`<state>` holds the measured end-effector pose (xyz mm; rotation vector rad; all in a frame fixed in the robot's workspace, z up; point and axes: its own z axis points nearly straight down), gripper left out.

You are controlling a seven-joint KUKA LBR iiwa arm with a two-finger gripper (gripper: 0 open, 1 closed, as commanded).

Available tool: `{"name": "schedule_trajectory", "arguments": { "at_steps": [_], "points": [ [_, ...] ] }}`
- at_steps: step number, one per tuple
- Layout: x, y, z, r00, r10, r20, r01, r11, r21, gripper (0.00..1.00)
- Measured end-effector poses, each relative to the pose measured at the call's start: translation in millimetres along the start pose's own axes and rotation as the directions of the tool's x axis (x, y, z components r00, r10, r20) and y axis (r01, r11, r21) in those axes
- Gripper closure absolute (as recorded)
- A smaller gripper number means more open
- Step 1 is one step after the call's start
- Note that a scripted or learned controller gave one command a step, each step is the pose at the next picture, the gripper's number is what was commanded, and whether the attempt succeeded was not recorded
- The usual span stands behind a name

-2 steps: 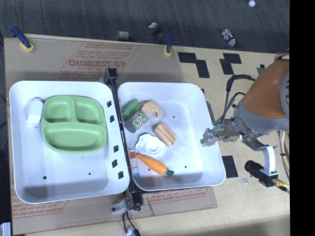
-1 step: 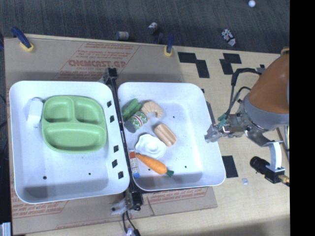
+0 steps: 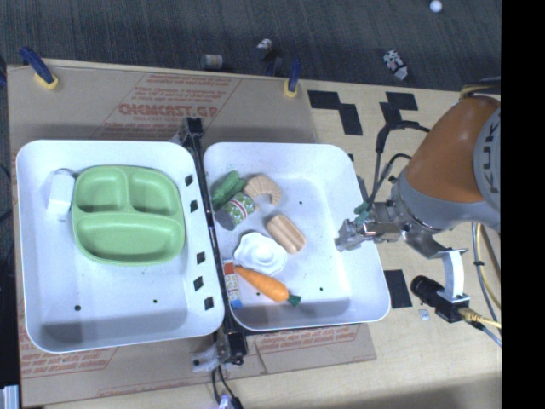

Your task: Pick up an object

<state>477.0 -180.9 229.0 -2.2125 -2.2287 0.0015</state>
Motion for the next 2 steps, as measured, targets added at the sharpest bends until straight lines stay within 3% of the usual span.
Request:
{"name": "schedule_trajectory", "arguments": {
  "at_steps": [1, 2],
  "points": [
    [-30, -1, 17, 1.0, 0.0, 0.0, 0.0, 1.0, 0.003, 1.0],
    [-31, 0, -23, 1.0, 0.001, 0.002, -0.001, 1.0, -0.004, 1.0]
  ]
}}
